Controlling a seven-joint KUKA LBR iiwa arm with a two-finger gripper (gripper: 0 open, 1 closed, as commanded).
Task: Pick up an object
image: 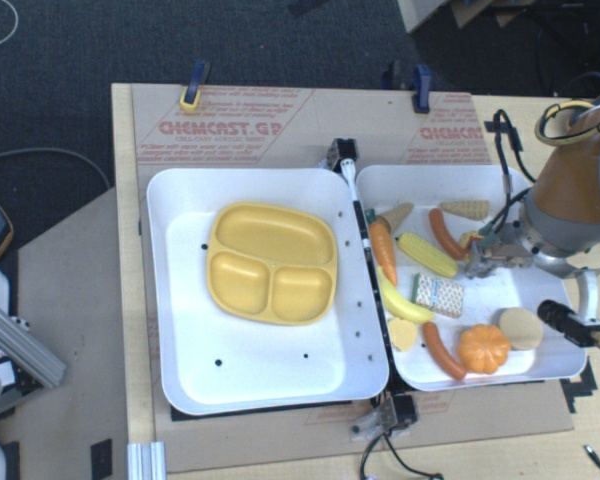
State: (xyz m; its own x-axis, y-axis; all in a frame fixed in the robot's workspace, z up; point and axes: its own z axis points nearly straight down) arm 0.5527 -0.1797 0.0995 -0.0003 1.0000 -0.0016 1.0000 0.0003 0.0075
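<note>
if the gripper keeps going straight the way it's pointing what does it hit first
Probably the red sausage. The gripper reaches in from the right and points left, its tip beside the sausage's lower end, with the yellow corn cob just past. Its height above the bin is unclear.

The right bin (550,366) holds a scatter of toy food. A carrot (382,251) lies lengthwise along its left wall, with a banana (404,306) curving below it. A corn cob (427,254) lies slantwise near the middle, a red sausage (445,234) just right of it, and a patterned cracker (439,293) beneath. Another sausage (443,349) touches an orange pumpkin (482,348), and a tan bun (521,327) sits beside that. A waffle cone (465,209) lies near the far wall.
</note>
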